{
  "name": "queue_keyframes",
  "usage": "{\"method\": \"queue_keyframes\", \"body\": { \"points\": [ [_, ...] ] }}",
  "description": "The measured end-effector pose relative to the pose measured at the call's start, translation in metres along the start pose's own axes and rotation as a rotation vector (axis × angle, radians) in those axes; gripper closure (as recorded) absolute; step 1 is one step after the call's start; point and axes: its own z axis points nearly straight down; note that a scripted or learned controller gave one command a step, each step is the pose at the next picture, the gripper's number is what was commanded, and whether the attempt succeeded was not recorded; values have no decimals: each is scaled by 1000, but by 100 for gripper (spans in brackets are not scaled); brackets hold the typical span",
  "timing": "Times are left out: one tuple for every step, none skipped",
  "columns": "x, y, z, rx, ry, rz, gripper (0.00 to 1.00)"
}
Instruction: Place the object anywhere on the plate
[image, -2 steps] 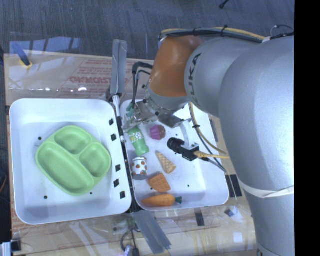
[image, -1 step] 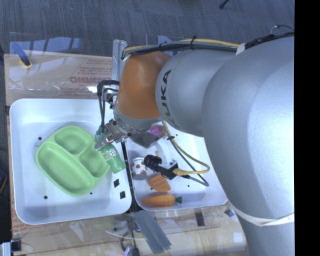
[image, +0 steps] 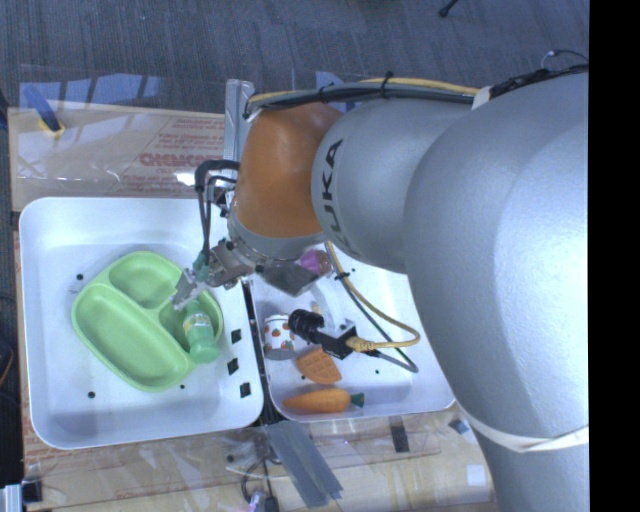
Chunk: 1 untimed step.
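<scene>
A light green divided plate (image: 125, 325) lies in the left bin (image: 60, 400). A small green bottle (image: 201, 335) sits at the plate's right rim, partly in the small right compartment. My gripper (image: 192, 287) hangs just above the bottle, at the plate's right edge, with its tip close to the bottle's top. The grey arm and its orange band hide the space between the two bins behind it.
The right bin (image: 420, 395) holds an orange carrot (image: 320, 401) at the front, an orange wedge (image: 318, 366) above it, a small white cup (image: 275, 335) to the left and a purple item (image: 313, 262) partly under the arm. A plastic-covered sheet (image: 110, 150) lies behind the left bin.
</scene>
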Motion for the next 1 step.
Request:
{"method": "queue_keyframes", "body": {
  "points": [
    [-9,50,100,-2,-1,-5,0]
  ]
}}
